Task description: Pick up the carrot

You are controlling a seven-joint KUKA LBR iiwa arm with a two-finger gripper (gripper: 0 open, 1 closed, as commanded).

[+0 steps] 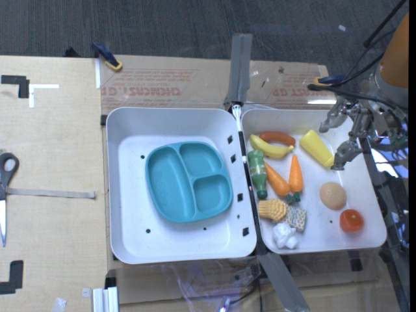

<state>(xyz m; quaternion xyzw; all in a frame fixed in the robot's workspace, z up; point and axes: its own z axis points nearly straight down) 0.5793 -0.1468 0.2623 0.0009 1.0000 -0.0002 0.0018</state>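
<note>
Two orange carrots lie in the right bin [370, 239]. One carrot [296, 173] stands nearly upright in the picture, and the other carrot [278, 180] slants beside it on its left. My gripper [334, 143] hovers over the bin's upper right part, to the right of both carrots and apart from them. Its fingers [342, 153] are spread open, and nothing sits between them. A yellow block [316, 148] lies just left of the fingertips.
Around the carrots are a banana [270, 149], a red pepper [277, 137], a green bottle [258, 172], corn [272, 208], a beige egg [333, 195], a tomato [351, 220] and a white lump [285, 236]. The left bin [123, 194] holds a teal divided plate [162, 187].
</note>
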